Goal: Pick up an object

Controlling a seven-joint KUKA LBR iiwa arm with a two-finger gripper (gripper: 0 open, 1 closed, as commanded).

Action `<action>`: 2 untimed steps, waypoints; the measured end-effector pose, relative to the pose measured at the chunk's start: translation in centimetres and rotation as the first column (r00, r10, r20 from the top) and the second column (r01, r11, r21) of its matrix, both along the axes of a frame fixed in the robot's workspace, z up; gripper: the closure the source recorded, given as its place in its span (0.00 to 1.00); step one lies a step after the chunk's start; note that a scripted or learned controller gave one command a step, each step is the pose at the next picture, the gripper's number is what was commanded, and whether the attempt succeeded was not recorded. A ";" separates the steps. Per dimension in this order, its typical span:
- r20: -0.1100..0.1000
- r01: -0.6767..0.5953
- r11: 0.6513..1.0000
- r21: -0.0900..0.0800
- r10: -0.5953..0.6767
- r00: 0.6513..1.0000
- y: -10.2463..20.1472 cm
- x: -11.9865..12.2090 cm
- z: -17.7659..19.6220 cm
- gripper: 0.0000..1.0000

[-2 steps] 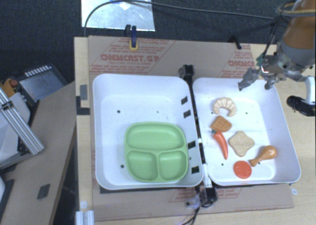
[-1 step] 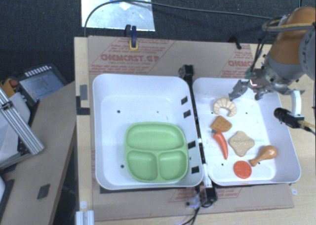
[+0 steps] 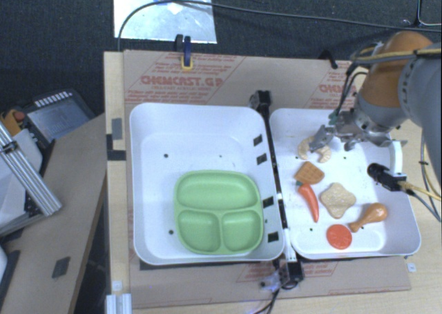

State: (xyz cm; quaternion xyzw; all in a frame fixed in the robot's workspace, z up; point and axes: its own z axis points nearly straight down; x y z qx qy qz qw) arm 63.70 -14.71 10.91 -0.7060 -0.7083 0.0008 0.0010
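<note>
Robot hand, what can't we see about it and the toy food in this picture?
- Gripper: small and dark from above, low over the pale food piece; whether it grips the piece cannot be told.
- Pale food piece: partly hidden under the gripper, so what food it is stays unclear.
- Arm: cut off by the picture's right edge.
- Green tray: three hollows visible; anything tiny inside is too small to see.

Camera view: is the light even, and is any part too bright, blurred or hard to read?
In the camera view, the light is soft and even over both bins; the silver sheet at the top glares nearly white; the green tray and the red pepper look sharp; the gripper over a pale object is small and grey, so its details blur together.
</note>
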 end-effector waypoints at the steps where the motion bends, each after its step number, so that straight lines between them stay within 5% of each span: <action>1: 0.003 0.000 1.000 -0.001 0.000 1.000 0.0 0.1 -2.5 0.00; 2: 0.008 -0.002 1.000 -0.001 0.002 1.000 0.0 0.2 -1.2 1.00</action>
